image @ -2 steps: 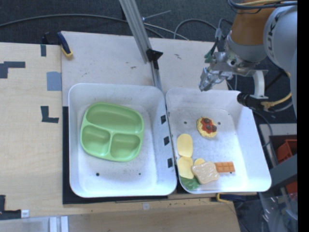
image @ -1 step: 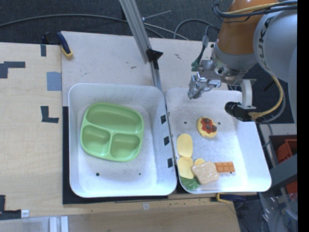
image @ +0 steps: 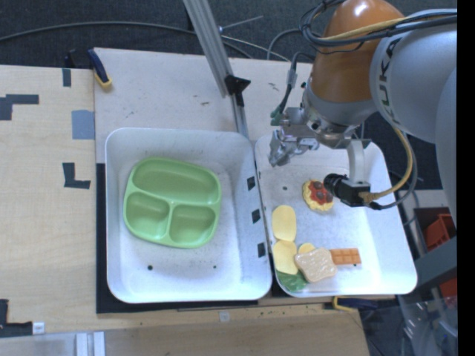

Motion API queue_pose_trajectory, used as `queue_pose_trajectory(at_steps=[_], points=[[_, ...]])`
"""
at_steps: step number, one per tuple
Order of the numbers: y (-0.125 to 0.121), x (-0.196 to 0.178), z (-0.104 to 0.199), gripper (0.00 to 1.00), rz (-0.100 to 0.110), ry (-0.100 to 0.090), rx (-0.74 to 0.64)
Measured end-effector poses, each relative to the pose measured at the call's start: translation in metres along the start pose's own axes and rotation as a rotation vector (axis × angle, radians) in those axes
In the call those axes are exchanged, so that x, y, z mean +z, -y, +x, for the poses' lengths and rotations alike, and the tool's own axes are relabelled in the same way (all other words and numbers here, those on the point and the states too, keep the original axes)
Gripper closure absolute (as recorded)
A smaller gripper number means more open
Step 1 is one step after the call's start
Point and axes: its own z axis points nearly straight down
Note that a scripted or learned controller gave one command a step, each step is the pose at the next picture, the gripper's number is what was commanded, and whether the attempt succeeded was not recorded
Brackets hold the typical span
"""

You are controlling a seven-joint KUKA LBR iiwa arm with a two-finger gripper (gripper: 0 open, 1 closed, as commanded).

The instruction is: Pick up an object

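Camera view is looking down on two white bins, and the gripper (image: 284, 151) is hanging over the far left corner of the right bin (image: 393, 269), carrying nothing between its tips; whether it is parted or closed is not something this angle is settling. The left bin (image: 115, 273) is holding a green divided plate (image: 173, 202).

All the candidates for picking are lying in the right bin, nearer than the gripper. A small pizza-like round (image: 318, 195) is sitting closest to it, to the right and well apart from the other pieces. Two yellow oval pieces (image: 284, 222) are lying end to end along the left wall, and a pale toast-like slice (image: 318, 265) is resting against an orange wafer-like block (image: 345, 257) and a green leaf (image: 292, 279) at the near edge.

These are looking like light toy food, probably stiff plastic or rubber, smooth and apt to slip. The pizza round is seeming the easiest target: it is standing free, so the fingers could be closing across its width. The flat pieces by the wall are leaving little room for a finger.
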Motion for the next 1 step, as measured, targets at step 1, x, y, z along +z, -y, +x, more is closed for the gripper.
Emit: queue_pose_trajectory(at_steps=[1], points=[[0.0264, 0.0217, 0.0381, 1.00, 0.002, 0.001, 0.001]])
